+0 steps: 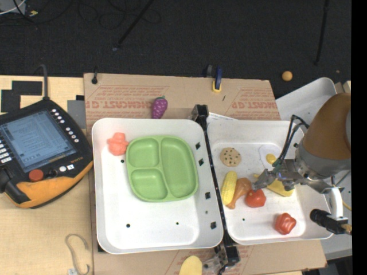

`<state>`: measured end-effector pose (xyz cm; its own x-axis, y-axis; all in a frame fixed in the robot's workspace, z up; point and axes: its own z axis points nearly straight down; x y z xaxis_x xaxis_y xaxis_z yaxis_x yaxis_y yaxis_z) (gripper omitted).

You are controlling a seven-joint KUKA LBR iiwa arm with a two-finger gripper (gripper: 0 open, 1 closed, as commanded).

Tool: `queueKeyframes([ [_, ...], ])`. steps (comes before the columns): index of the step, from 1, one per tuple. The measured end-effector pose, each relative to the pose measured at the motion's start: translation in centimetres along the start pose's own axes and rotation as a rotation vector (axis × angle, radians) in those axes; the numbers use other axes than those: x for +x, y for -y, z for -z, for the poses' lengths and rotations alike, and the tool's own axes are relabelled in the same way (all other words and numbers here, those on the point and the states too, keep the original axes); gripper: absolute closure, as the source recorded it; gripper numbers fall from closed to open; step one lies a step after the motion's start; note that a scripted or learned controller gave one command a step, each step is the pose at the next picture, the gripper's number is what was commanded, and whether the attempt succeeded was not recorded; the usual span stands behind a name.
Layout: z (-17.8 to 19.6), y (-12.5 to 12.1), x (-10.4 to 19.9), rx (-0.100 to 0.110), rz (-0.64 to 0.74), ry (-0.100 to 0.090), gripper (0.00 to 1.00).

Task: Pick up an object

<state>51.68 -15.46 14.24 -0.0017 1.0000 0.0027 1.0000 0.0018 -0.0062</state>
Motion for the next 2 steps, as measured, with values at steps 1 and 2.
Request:
queueKeyframes([
  [1, -5.3, 0.0, 0.2, -0.001, -0.001, 0.000, 0.00],
  [2, -4.1, 0.1, 0.0, -0.001, -0.008, 0.000, 1.00],
])
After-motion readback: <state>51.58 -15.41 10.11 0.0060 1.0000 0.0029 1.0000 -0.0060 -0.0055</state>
